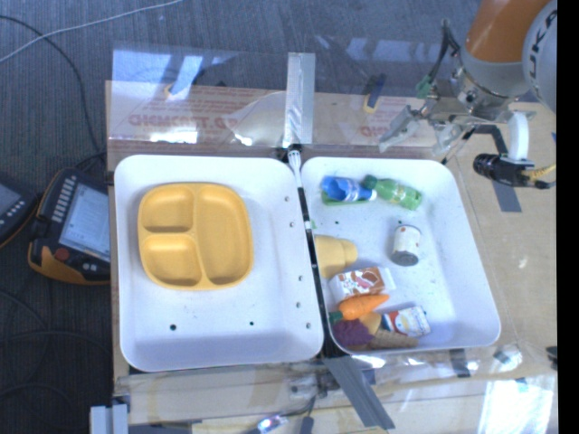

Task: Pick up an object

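The right bin (pixel 470 269) holds several small items. A blue bottle (pixel 340 189) and a green bottle (pixel 396 193) lie end to end near its back wall. A grey-white can (pixel 406 243) stands in the middle, and a yellow block (pixel 334 252) rests against the left wall. Toward the front lie a red-white packet (pixel 361 281), an orange carrot (pixel 364 305), a purple piece (pixel 354 332) and a small carton (pixel 408 321). My gripper (pixel 423 139) hangs above the bin's back right edge, open, with nothing between its fingers.
The left bin (pixel 136 333) holds a yellow divided plate (pixel 194 235). A clear plastic wall (pixel 226 98) rises behind both bins. A teach pendant (pixel 71 229) lies off the bench to the left.
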